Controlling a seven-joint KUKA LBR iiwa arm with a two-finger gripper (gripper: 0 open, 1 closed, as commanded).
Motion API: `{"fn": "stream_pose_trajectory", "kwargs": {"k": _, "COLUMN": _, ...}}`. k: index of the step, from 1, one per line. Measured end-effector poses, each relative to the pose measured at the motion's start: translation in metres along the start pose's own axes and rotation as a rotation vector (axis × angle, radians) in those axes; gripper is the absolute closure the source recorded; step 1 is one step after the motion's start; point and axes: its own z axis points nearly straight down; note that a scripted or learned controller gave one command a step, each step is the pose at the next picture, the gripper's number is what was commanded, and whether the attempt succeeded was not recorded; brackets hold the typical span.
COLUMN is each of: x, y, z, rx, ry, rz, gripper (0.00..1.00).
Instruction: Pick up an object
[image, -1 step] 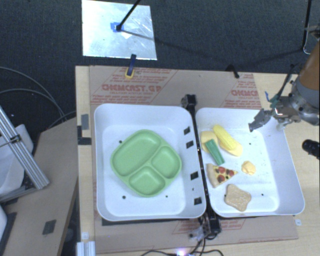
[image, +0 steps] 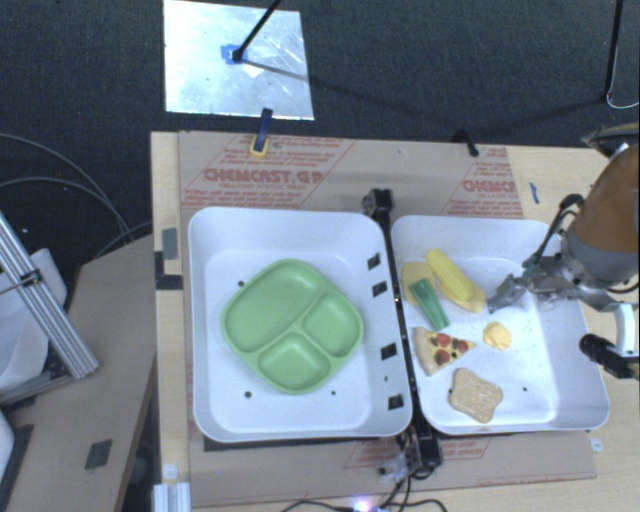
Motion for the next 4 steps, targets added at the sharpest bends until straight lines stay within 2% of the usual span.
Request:
{"fn": "stream_pose_trajectory", "kwargs": {"k": 1, "x": 0.113, "y": -0.026, "z": 0.033, "rx": -0.004, "ry": 0.005, "rz": -0.015, "gripper": 0.00}}
{"fn": "stream_pose_trajectory", "kwargs": {"k": 2, "x": 0.105, "y": -0.024, "z": 0.020, "rx": -0.010, "ry": 0.000, "rz": -0.005, "gripper": 1.00}}
{"fn": "stream_pose_trajectory", "kwargs": {"k": 3, "x": 0.118, "y": -0.066, "z": 0.031, "rx": -0.010, "ry": -0.002, "rz": -0.002, "gripper": 1.00}}
{"fn": "stream_pose_trajectory", "kwargs": {"k": 4, "x": 0.118, "y": -0.065, "z": 0.031, "rx": -0.011, "ry": -0.001, "rz": -0.003, "gripper": 0.00}}
